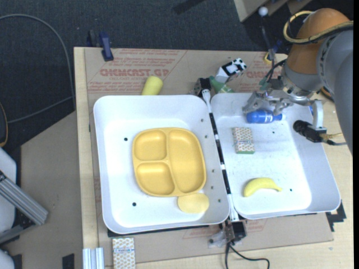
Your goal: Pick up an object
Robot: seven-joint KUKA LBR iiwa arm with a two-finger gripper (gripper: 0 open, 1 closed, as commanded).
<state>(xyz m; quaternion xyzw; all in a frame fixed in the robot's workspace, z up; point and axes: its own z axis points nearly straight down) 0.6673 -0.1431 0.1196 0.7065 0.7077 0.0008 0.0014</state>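
Observation:
The right bin point(314, 178) holds three things. A blue object point(261, 116) lies at its far end, a small patterned block point(243, 139) sits near its left wall, and a yellow banana point(262, 186) rests toward the front. My gripper point(268, 103) hangs at the far end of this bin, right over the blue object and seemingly touching its top. The grey arm with its orange band point(314, 38) comes in from the upper right. In the left bin point(112, 128) lie a yellow divided plate point(168, 161) and a pale yellow disc point(193, 203).
Behind the bins on the cardboard lie a yellow cylinder point(152, 85) and a black-and-white toy point(233, 69). A blue clamp point(105, 45) sits at the board's far left corner. A black part with a cable point(307, 129) hangs over the right bin's right side.

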